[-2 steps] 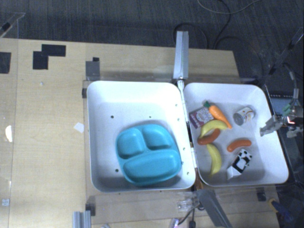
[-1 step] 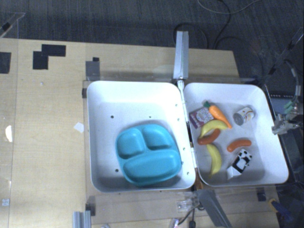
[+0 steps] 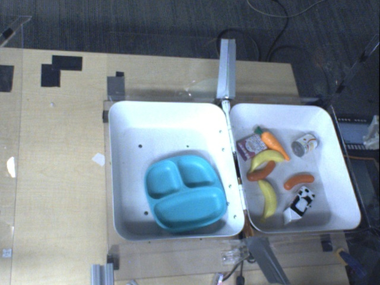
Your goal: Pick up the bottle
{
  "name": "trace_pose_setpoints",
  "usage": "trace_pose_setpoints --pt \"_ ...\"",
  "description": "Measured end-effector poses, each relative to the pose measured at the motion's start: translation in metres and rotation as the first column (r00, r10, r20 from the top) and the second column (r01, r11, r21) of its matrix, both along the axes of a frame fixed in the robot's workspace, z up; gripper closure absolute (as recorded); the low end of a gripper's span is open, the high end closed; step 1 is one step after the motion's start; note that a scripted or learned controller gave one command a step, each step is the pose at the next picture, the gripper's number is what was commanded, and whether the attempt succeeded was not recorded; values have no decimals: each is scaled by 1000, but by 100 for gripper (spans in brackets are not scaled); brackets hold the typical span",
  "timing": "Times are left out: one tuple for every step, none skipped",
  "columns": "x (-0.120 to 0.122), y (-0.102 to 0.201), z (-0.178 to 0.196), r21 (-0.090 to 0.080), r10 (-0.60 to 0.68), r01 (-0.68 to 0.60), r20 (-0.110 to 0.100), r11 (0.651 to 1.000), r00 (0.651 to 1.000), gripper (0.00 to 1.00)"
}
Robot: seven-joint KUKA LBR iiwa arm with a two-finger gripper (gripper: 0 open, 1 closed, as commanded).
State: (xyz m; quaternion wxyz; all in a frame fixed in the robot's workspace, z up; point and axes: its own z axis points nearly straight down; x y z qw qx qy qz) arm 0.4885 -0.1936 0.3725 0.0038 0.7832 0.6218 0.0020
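The bottle is small and white with bold black patches, like a cow-print pattern. It lies on its side in the right-hand bin, near that bin's front right corner, tilted on a diagonal. It sits just in front of a red sausage, apart from it.

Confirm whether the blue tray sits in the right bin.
No, the blue tray lies in the left bin.

A lab: 2 white bins on a bench (loose cables).
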Motion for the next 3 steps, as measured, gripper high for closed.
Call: trace_pose_setpoints --pt "40 -4 43 1 -28 28 -1 1000 1000 100" --pt "42 -3 54 -2 -18 18 4 1000 1000 100" --pt "0 2 51 2 -174 174 -2 985 985 100"
